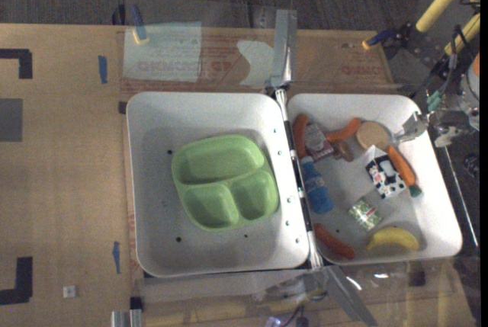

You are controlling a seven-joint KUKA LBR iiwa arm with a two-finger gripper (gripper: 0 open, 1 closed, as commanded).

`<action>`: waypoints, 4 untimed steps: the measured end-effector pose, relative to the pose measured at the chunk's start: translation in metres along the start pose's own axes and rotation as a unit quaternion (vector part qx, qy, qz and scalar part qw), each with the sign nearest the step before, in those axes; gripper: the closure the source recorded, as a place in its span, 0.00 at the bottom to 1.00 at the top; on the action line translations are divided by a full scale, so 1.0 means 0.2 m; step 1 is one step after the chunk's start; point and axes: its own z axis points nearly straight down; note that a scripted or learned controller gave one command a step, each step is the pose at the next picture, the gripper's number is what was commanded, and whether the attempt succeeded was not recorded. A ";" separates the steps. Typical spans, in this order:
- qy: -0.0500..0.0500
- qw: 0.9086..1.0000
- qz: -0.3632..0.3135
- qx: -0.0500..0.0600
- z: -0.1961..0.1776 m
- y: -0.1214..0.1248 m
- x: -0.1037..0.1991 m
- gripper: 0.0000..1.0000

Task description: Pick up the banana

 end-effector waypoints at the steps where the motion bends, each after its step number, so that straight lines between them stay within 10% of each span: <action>1: 0.000 0.999 -0.041 0.000 0.25 -0.41 0.17 0.00; 2: -0.001 0.994 -0.109 -0.002 -0.17 -0.17 0.12 0.00; 3: 0.000 0.983 -0.183 0.000 0.29 -0.50 0.18 0.00; 4: -0.001 0.997 -0.076 -0.002 0.08 -0.50 0.38 0.00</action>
